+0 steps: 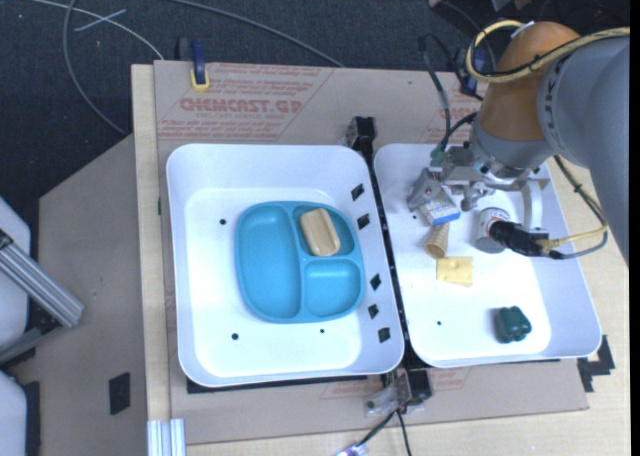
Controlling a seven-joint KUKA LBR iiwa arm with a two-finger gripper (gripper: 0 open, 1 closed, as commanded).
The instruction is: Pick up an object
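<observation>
I see the arm [560, 74] reaching in from the right, wrist bent down over the upper part of the right bin [560, 344], with the gripper [437, 206] low above the bin floor. Its body hides the fingers, so I cannot tell their state or whether the small blue-white item beneath is part of it. Just below it sits a tan cone-shaped piece [438, 240], then a yellow block [455, 271] and a dark green object [512, 323]; the left bin [200, 344] holds a blue divided tray [265, 279] with a tan bread-like piece [320, 232].

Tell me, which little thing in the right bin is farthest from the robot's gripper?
The dark green lump, alone near the right bin's front corner. The yellow piece and the tan piece lie closer to the gripper.
</observation>
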